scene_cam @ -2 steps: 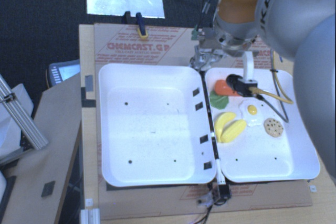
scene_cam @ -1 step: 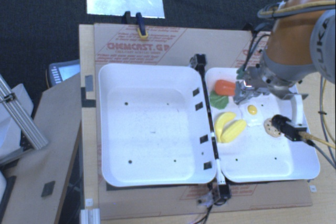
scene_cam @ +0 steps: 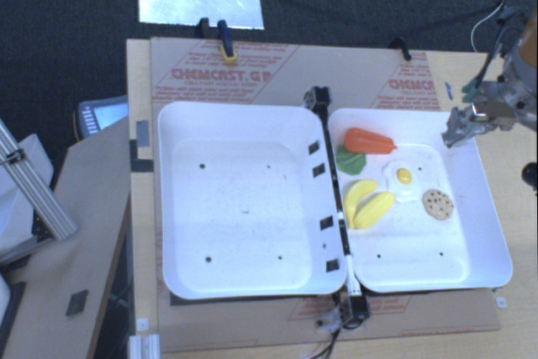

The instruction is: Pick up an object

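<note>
Your gripper (scene_cam: 461,129) hovers over the right bin's (scene_cam: 479,265) far corner; I cannot tell its state; carrot (scene_cam: 368,140) lies apart.

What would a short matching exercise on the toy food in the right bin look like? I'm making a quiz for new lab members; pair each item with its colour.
Column one:
1. carrot
2. banana
3. cookie
4. fried egg

Column two:
A. tan with dark specks
B. white with a yellow centre
C. orange with a green top
D. yellow

Pairs: 1-C, 2-D, 3-A, 4-B.

All four lie in the right bin, with the gripper above its far right corner.
</note>
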`<action>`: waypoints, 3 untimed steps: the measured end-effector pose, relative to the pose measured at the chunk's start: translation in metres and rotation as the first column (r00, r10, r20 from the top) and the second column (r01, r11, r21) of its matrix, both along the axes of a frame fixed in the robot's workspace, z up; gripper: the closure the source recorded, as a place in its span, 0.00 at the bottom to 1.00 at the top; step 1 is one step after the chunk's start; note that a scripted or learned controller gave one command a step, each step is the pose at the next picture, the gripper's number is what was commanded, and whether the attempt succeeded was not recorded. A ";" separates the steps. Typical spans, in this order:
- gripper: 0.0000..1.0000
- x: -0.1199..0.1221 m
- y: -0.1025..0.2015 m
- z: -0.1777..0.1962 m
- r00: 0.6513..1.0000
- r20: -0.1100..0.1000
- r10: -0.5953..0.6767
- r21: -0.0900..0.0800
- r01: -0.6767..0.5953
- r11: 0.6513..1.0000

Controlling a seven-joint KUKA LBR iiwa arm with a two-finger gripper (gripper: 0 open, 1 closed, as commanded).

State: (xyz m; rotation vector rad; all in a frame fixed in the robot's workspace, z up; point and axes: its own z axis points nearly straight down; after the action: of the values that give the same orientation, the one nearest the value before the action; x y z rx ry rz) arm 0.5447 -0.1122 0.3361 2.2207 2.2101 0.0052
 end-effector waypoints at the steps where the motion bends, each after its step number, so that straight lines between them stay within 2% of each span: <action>1: 1.00 0.005 0.062 -0.023 1.000 -0.006 0.014 0.005 -0.014 1.000; 2: 1.00 -0.042 0.075 -0.025 1.000 -0.008 0.010 0.004 -0.010 1.000; 3: 1.00 -0.058 0.145 0.019 1.000 -0.002 0.016 0.006 -0.016 1.000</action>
State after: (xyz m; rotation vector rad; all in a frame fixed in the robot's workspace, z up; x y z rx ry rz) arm 0.4871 0.0327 0.3553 2.2068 2.2320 0.0103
